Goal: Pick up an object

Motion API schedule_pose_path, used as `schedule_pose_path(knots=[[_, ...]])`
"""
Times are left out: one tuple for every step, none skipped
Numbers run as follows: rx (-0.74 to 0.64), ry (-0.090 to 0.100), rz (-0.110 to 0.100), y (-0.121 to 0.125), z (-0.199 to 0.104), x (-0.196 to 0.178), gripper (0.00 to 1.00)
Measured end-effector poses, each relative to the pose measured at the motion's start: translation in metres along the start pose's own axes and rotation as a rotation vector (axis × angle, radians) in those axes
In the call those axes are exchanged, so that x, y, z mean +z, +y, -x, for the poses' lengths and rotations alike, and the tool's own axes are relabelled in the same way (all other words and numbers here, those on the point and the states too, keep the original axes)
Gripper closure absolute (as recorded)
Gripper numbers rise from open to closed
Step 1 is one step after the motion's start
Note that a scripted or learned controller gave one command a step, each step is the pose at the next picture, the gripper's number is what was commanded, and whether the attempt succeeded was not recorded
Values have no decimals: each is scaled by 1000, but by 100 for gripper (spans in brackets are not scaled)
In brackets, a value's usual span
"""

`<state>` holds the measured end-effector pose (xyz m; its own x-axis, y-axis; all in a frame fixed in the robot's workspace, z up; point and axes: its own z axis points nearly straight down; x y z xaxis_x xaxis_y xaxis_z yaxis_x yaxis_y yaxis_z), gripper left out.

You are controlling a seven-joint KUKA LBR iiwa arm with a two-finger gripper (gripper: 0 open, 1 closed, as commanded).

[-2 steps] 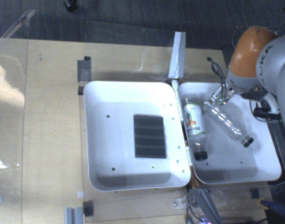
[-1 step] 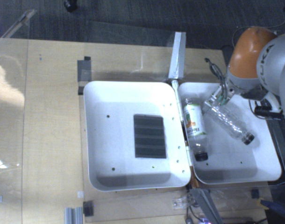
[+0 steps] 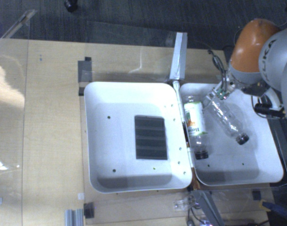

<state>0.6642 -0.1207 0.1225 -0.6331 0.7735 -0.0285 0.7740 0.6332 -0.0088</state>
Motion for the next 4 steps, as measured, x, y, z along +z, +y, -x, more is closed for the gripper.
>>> schedule_pose_path(knots=[[-64,18,-8,-5,5,22,0],[-39,28,-5,-8,8,27,0],[16,34,-1,-10,9,26,0],[216,47,12,-15,19,32,0]])
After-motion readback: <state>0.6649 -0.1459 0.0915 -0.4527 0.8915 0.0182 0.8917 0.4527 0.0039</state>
